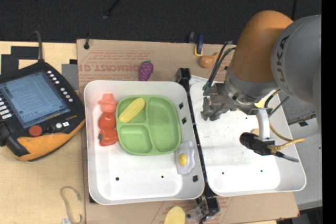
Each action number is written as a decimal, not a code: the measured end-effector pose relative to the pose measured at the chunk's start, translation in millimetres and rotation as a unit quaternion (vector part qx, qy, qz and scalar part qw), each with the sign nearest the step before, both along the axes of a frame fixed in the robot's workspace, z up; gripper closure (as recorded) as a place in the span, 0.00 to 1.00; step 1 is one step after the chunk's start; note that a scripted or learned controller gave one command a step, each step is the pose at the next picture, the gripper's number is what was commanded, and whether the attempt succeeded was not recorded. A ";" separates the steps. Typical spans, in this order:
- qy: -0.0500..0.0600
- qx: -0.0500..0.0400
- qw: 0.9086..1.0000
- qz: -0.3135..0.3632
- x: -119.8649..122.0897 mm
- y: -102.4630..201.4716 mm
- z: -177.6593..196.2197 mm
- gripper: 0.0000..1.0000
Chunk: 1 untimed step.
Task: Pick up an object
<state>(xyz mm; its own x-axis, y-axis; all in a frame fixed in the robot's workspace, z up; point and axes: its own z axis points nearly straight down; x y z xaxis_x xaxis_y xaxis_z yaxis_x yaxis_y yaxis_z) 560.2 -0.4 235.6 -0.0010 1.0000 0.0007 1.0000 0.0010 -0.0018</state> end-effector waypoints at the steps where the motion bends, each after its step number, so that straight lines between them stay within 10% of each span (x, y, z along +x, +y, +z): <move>1: 0.002 0.000 1.000 0.000 -0.3 1.9 -17.9 1.00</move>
